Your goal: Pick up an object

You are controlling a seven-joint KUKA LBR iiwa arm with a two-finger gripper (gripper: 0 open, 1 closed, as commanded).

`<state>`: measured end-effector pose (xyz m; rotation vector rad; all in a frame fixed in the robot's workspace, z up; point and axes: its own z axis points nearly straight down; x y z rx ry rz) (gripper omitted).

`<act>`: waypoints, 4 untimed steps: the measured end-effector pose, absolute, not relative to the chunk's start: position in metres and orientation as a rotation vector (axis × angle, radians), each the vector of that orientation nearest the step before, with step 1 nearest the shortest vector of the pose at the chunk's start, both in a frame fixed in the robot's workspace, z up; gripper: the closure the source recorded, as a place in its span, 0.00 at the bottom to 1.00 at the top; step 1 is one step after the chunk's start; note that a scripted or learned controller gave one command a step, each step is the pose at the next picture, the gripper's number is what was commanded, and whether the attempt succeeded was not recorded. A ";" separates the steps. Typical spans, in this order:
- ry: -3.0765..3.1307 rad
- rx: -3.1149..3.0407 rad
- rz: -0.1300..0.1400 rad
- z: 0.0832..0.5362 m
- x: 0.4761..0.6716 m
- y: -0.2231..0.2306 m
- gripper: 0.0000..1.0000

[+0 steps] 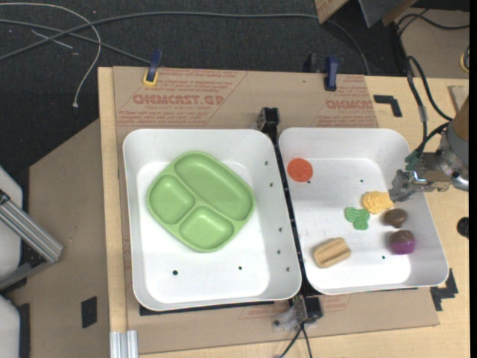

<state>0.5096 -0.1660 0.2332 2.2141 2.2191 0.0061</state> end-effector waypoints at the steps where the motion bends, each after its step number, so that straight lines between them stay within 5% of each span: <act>1: 2.220 2.217 0.004 0.266 0.511 -0.166 1.00; 4: 2.228 2.217 0.001 0.241 0.566 -0.026 1.00</act>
